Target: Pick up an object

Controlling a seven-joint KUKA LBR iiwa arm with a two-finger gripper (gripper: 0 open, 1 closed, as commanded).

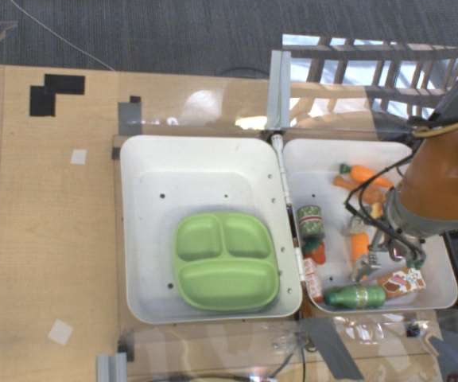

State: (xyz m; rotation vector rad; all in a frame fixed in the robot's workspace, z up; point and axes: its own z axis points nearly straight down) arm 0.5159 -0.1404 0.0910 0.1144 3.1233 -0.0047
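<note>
**Orange-banded arm low over the cluttered right bin**

Orange band and grey wrist fill the right edge of the frame, and the gripper hangs low in the lower right of the right bin. Its metal tip sits among the clutter, just above the green bottle and just left of the red-and-white carton. Whether the jaws are spread or pressed together I cannot tell; cables and the wrist blur them, and nothing is plainly pinched between them.

Candidates lie close. An orange carrot-like piece lies just left of the tip, more orange pieces lie toward the bin's upper middle, and a green-labelled can with a red piece below it sits by the left wall.

To do the step well, I judge one target should be chosen and centred under the tip, most likely the bottle or the carrot-like piece. The bottle lies on its side near the lower rim, so closing across its narrow width would suit; a round body may roll. Neighbours crowd it, so a straight descent and lift seems safest.

White and shallow, the left bin on the counter holds a green divided plate, well apart from the gripper.
</note>
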